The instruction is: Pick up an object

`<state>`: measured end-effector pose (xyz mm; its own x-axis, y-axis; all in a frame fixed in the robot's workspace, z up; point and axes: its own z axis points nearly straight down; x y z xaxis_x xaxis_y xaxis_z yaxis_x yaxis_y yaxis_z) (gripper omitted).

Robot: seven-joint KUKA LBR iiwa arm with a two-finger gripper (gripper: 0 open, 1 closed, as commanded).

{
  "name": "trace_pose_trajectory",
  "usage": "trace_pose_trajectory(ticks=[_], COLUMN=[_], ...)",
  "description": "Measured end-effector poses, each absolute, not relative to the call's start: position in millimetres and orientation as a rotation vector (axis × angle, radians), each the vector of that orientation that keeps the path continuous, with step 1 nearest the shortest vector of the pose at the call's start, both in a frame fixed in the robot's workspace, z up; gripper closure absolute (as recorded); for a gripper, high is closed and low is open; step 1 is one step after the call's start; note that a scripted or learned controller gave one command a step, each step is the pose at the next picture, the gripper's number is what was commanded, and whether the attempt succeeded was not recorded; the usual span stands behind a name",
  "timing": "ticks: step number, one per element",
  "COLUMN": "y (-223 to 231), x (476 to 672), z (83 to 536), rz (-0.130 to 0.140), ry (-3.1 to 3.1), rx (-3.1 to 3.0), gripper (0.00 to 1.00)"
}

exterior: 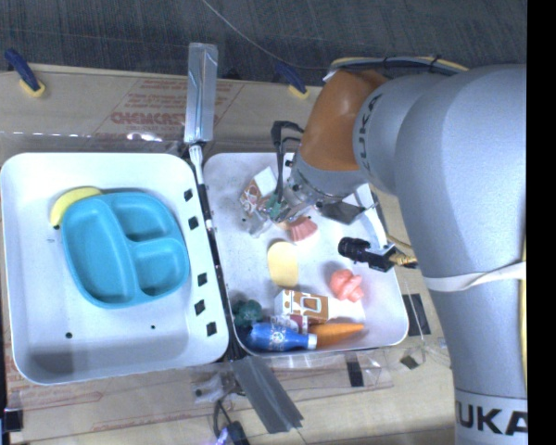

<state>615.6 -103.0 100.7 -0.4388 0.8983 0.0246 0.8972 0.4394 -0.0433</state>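
Reaching into right bin (pixel 224 248), end effector (pixel 280 207) low over pink toy (pixel 301 229) and small carton (pixel 253 197), prob. lining up grasp; spread or pinching, can't tell.

Arm (pixel 426 156) over right bin (pixel 389 327); fingers (pixel 280 207) down among small toys; blue tray (pixel 125 247) in left bin (pixel 37 341).

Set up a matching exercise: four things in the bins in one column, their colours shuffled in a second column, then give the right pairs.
Things:
1. divided tray in the left bin
2. bottle at the right bin's near edge
3. carrot-shaped toy beside that bottle
4. flat oval piece in the middle of the right bin

Colours:
A. orange
B. pale yellow
C. light blue
D. dark blue

Pairs: 1-C, 2-D, 3-A, 4-B
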Motion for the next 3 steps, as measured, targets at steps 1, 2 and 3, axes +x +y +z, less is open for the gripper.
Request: trace_pose_trajectory(ticks=[1, 2, 3], y=[-103.0, -102.5, -117.7], x=[615.6, 658.1, 632.0], z=[100.7, 93.2, 92.4], rz=[0.037, -0.002, 0.001], ry=[-2.628, -2.851, -2.625], rx=[-1.64, -1.327, -1.723], gripper=[0.0, 0.0, 0.0])
